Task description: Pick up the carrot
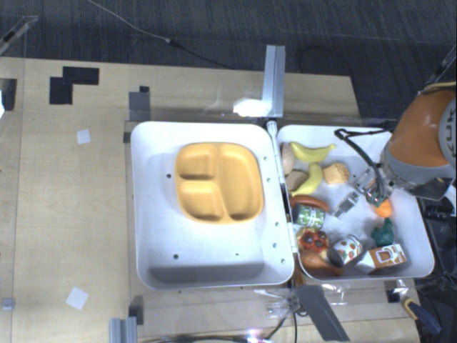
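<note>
The surface [64, 213] carries two white bins side by side. The left bin [153, 191] holds a yellow divided plate [216, 181]; the right bin [421, 252] is crowded with toy food. The arm [421, 138] reaches in from the right over that bin, its end effector [365, 190] low among the items near the bin's middle.

The carrot [385, 209] appears to be the small orange piece with a green top just beside the end effector, toward the bin's right wall, apparently not between the fingers. I cannot tell whether the end effector is open or closed.

To grasp well, I judge the end effector should shift toward the right wall until it is centred over the carrot, straddle its narrow width, descend fully, then close, keeping clear of the bananas [309, 164] and the small box [388, 256].
</note>
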`<state>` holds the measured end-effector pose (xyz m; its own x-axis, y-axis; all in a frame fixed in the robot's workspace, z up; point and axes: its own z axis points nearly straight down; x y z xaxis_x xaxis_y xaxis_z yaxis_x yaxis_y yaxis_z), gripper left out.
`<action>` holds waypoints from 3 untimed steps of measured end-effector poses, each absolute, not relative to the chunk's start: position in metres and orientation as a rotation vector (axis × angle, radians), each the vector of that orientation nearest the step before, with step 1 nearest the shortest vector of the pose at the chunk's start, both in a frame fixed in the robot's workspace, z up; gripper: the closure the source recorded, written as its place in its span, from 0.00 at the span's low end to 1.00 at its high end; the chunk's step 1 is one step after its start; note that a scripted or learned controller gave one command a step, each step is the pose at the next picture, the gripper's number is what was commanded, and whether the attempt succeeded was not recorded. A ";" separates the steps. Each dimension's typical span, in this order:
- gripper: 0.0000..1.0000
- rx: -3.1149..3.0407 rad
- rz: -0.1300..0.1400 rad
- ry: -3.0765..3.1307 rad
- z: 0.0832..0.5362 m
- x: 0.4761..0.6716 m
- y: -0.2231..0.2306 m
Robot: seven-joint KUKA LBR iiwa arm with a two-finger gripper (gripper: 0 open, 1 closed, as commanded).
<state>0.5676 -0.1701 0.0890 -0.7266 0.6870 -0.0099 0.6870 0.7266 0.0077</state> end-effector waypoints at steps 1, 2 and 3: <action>1.00 1.141 0.008 2.903 0.103 0.571 -0.169; 1.00 1.106 0.002 2.921 0.090 0.518 -0.189; 1.00 1.439 0.006 2.776 0.089 0.585 -0.186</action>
